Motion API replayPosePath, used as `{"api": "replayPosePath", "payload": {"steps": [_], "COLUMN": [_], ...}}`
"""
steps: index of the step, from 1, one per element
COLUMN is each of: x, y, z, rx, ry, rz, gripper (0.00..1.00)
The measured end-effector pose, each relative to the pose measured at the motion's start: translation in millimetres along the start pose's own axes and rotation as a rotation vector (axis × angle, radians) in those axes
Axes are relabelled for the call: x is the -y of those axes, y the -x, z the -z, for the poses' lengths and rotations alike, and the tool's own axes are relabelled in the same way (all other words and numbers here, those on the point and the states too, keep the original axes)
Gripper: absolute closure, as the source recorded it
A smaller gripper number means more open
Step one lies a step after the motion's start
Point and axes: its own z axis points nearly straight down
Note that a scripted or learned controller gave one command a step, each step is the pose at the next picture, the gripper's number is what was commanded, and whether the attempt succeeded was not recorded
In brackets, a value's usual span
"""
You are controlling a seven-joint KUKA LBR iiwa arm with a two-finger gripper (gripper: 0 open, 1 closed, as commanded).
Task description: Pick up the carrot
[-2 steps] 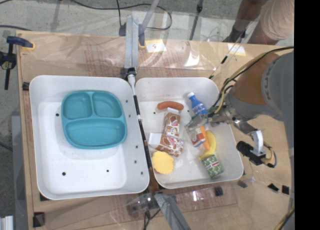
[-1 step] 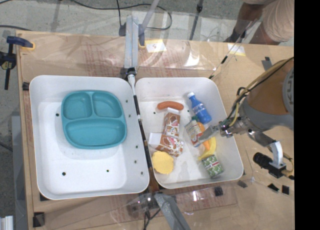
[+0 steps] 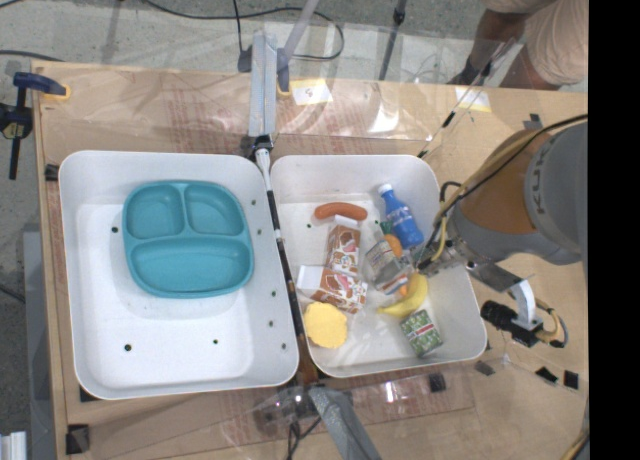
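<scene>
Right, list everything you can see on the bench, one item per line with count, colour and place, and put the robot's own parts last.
Bins: two, white, side by side on the bench.
Divided plate: one, teal, in the left bin.
Sausage: one, reddish brown, top of the right bin.
Bottle: one, blue with white cap, upper right of the right bin.
Snack packet: one, brown and white, middle of the right bin.
Round yellow piece: one, yellow, lower left of the right bin.
Banana: one, yellow, under the gripper.
Carton: one, green, lower right of the right bin.
Carrot: one, orange, a small part shows by the gripper.
Arm: one, grey with orange band, from the right.
Gripper: one, over the right bin's middle.
</scene>
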Motion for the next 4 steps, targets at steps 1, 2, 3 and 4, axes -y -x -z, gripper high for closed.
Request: {"api": "replayPosePath", "payload": {"steps": [1, 2, 3, 4], "x": [-55.8, -81.3, -81.9, -127.2], "y": [-36.0, -0.3, 0.3, -16.0], "z": [19.9, 0.2, 11.8, 97.0], "rx": [0.0, -0.002, -0.001, 0.002], "ry": [0.001, 0.0, -0.001, 0.003], "rz": [-0.23, -0.301, -0.295, -0.204], "gripper": [0.0, 0.0, 1.0, 1.0]}}
